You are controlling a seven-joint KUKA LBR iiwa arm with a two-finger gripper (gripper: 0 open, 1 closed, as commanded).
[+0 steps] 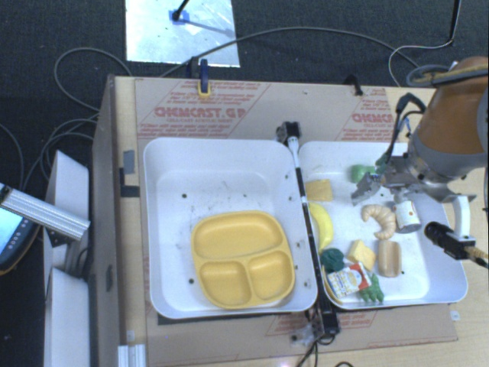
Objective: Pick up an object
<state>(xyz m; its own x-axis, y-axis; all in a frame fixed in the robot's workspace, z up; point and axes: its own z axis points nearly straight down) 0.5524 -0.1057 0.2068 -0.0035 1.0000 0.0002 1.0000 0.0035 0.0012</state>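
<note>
My gripper (367, 187) hangs over the back middle of the right bin (447, 285). Just behind it sits a green object (357, 172), and a tan croissant (379, 217) lies just in front of it. A small white cylinder (406, 216) rests to the right of the croissant. Nearer the front are a pale bun (389, 258), a yellow cheese wedge (361, 253), a dark green broccoli (331, 259) and a printed packet (344, 280). Along the bin's left side lie a banana (323, 225) and a yellow block (319, 190). I see nothing held in the gripper.
The left bin (164, 205) holds a yellow divided plate (243, 258) at its front right. A black divider rail (300, 197) runs between the bins. Cables trail over the bench behind the bins.
</note>
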